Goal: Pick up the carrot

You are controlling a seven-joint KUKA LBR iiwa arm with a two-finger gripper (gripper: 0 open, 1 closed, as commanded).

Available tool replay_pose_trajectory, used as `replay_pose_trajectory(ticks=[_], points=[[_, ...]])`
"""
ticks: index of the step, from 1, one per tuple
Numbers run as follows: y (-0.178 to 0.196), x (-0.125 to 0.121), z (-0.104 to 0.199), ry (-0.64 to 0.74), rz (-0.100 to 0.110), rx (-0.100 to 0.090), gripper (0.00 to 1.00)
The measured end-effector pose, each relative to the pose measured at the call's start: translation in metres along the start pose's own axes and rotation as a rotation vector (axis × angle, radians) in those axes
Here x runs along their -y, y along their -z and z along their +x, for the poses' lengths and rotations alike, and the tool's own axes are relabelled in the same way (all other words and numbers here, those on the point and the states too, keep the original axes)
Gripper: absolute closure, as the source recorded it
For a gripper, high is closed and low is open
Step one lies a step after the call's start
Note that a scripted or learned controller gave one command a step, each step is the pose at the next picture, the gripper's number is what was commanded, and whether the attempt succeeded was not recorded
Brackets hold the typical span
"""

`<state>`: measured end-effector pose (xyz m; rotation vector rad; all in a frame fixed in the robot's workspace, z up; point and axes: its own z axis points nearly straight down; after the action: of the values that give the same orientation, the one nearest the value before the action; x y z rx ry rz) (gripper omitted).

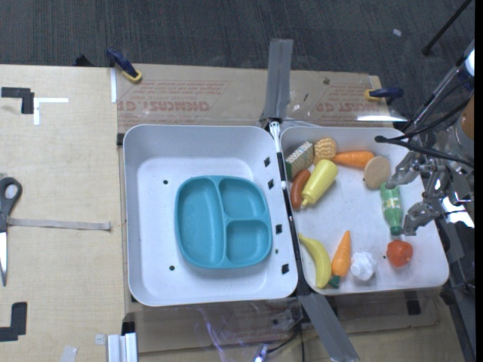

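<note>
The carrot (342, 253) lies free on the floor of the right bin (430, 274), near its front edge, pointing up and away, with a banana (318, 259) just to its left and a small white lump (363, 265) just to its right. A second orange piece (353, 158), carrot-like too, lies well behind the carrot, near the bin's back wall, beside a corn cob (325, 148). The tool (413, 198) hangs to the right of the carrot and apart from it, its two fingers spread with nothing between them, over a green bottle (391, 207) and behind a tomato (399, 253). So the step in hand looks like the approach, with no grasp yet made. The next move, I judge, calls for shifting left toward the carrot, turning the fingers across its narrow body, and coming down without nudging the banana or the lump. Left of the carrot, past the divider, the left bin (143, 225) holds a teal tray (224, 221). Both bins sit on a pale bench (60, 277) with scissors (6, 210) at its far left; dark floor (189, 13) lies beyond.
</note>
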<state>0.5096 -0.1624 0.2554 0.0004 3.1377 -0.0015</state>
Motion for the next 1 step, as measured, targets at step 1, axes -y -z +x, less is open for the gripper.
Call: replay_pose_trajectory(ticks=[1], points=[[-0.1388,-0.0472,0.0135,-0.112,-0.001,-0.002,0.0]])
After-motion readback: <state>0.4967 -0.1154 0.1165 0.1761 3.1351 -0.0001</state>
